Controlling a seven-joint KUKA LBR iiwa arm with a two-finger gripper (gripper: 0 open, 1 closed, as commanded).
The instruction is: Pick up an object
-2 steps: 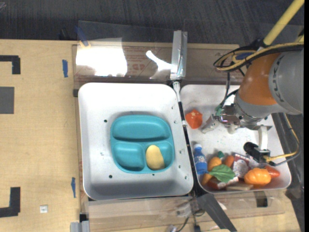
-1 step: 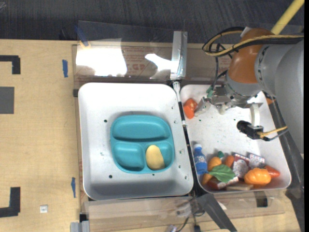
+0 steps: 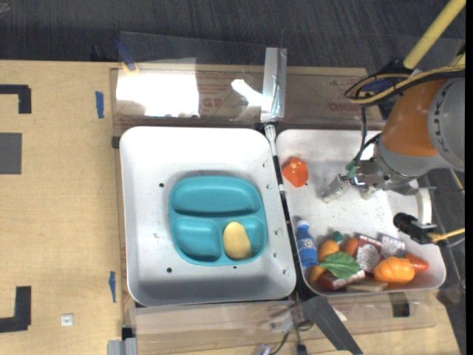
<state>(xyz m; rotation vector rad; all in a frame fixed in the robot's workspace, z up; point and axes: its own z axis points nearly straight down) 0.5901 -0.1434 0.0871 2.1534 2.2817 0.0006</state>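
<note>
Strawberry (image 3: 295, 171) left of gripper (image 3: 334, 189)

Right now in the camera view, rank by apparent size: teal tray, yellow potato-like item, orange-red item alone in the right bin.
1. teal tray, by far the largest.
2. yellow potato-like item.
3. orange-red item, only slightly smaller than the yellow one, so that ranking is unsure.

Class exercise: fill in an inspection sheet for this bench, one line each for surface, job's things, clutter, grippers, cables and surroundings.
Surface: two white bins; left bin holds a teal tray.
Job's things: yellow object in the tray; orange-red object alone in the right bin.
Clutter: pile of objects at the right bin's near edge.
Grippers: gripper low over the right bin, nothing between its fingers.
Cables: yellow and black cables behind the arm.
Surroundings: cardboard panel on the left.
</note>
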